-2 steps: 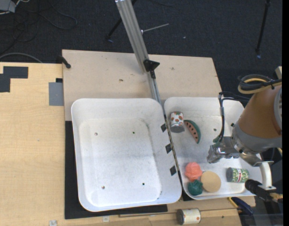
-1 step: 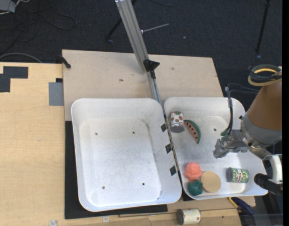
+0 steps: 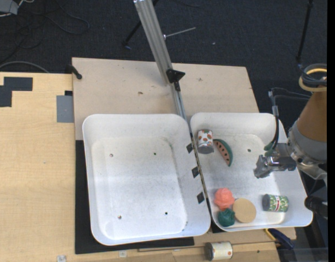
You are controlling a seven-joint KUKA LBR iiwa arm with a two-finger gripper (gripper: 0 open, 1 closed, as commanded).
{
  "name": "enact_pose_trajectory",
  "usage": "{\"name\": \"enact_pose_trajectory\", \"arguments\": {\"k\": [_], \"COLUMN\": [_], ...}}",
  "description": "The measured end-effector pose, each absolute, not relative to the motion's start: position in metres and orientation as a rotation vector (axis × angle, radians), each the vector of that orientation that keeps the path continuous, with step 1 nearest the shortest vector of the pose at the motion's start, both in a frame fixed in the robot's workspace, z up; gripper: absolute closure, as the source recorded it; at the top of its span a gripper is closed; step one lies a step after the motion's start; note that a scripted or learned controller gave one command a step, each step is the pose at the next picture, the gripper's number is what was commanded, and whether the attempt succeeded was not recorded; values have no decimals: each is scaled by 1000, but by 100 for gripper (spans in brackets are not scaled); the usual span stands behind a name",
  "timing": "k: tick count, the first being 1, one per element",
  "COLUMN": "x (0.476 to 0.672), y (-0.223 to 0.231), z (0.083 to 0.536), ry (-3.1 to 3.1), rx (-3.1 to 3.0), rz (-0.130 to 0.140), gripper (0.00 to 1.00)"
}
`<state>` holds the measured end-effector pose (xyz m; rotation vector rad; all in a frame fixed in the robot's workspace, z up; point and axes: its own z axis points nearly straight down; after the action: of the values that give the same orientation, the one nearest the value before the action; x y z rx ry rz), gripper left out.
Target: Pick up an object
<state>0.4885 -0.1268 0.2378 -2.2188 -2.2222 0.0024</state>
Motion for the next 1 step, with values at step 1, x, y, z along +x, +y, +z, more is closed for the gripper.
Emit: {"name": "enact_pose_trajectory", "arguments": {"k": [1], "x": [505], "y": [-78], "z": [223], "ry": [-2220], "rx": [-2210], "rz": [7], "gripper": [100]}}
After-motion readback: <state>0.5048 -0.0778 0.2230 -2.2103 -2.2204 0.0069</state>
